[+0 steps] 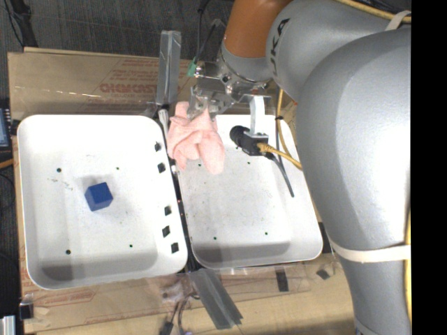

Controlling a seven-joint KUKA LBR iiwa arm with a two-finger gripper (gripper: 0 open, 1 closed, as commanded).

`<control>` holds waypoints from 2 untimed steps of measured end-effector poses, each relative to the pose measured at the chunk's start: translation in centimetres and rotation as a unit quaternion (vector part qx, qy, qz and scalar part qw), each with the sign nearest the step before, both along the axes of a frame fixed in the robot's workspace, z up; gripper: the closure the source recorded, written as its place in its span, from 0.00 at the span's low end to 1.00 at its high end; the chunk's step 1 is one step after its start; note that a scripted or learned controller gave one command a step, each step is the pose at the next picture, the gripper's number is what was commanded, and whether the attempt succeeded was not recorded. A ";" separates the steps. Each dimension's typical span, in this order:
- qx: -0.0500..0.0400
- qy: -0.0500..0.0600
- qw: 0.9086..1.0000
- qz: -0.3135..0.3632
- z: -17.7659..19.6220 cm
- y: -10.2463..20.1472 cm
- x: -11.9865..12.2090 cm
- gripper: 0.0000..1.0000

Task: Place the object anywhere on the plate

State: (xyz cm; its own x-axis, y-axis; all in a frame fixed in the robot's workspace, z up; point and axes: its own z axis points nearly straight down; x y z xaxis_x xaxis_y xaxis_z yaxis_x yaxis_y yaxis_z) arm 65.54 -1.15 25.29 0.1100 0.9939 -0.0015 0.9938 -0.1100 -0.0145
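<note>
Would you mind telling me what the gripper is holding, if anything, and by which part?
The gripper holds the pink cloth by its top edge; the rest hangs down over the divide between the two bins.

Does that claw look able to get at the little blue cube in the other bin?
Probably yes. The blue cube sits alone in the left bin, with nothing over it, though the claw is at the pink cloth.

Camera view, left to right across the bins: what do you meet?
Left bin → blue cube → pink cloth hanging below the gripper → right bin → grey arm.
</note>
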 end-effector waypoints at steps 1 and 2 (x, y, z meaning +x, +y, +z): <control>0.000 -0.002 1.000 0.005 -2.5 0.3 0.0 1.00; 0.002 -0.002 0.979 0.206 -2.1 4.6 -2.7 1.00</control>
State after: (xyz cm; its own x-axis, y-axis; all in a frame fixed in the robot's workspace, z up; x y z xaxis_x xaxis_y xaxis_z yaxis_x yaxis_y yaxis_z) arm 62.84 3.41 23.15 -0.3002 0.9539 0.0016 0.9538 0.3002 -0.0106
